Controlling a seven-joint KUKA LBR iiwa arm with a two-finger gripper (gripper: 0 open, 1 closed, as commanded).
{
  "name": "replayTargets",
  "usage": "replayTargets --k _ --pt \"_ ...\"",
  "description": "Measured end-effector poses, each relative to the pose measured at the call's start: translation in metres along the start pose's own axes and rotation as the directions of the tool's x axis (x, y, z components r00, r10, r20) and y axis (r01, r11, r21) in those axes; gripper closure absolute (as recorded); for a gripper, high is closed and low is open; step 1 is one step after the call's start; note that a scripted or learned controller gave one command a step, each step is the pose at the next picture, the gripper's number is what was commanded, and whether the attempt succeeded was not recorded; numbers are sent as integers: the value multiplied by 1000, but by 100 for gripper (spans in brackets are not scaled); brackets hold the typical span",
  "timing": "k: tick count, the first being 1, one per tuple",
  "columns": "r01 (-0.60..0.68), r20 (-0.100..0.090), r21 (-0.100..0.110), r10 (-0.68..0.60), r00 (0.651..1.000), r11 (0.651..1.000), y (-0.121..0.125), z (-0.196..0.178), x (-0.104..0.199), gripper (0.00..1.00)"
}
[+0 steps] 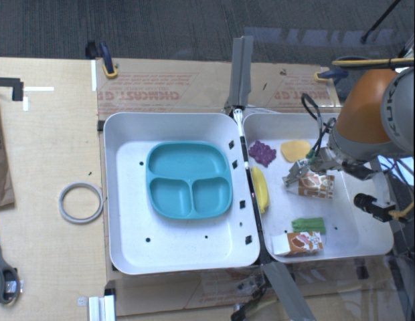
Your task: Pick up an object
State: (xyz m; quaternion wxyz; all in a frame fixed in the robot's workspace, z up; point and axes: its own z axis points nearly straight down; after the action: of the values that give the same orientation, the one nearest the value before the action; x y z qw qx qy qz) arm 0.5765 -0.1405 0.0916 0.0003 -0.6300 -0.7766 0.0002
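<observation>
My gripper [298,174] sits low in the right bin [368,243], fingertips just beside a small brown-and-white carton [316,185]. I cannot tell how it is set. Same bin: purple grapes [262,152], yellow piece [295,150], banana [260,187] along left wall, green item [308,225], second carton [298,243]. Left bin [124,199] holds a teal divided plate [190,180].

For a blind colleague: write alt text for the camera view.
The gripper hovers in the right bin beside a small carton, among purple grapes, a banana and a second carton. The left bin holds a teal divided plate.
</observation>
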Motion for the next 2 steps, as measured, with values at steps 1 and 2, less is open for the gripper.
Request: replayTargets --k 1,2 --pt "82 0 0 -82 997 997 -18 0 9 0" --pt "400 1 -1 -400 916 916 -66 0 34 0"
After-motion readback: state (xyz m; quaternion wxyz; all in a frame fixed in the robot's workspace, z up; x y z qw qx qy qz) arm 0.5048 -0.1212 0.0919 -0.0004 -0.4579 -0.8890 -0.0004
